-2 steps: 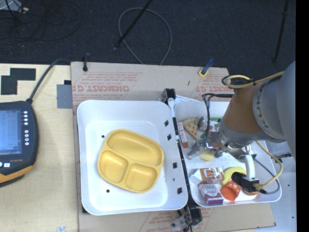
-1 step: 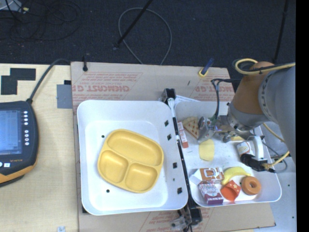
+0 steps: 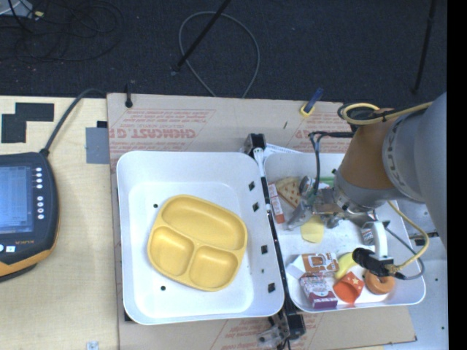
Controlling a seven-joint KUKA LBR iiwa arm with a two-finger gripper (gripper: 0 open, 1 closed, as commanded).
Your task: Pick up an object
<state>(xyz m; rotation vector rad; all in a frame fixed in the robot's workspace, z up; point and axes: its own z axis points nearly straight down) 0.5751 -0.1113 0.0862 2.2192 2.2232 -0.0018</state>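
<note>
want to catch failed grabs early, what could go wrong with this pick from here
The gripper is low in the crowded right bin, so it may nudge the pale yellow piece or the cracker-like item instead of gripping one. The arm's loose cable hangs over the toy food and might snag it.

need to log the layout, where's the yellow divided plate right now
The yellow divided plate lies in the left white bin of the camera view, near its middle, across the divider from the cluttered right bin where the arm is reaching.
</note>
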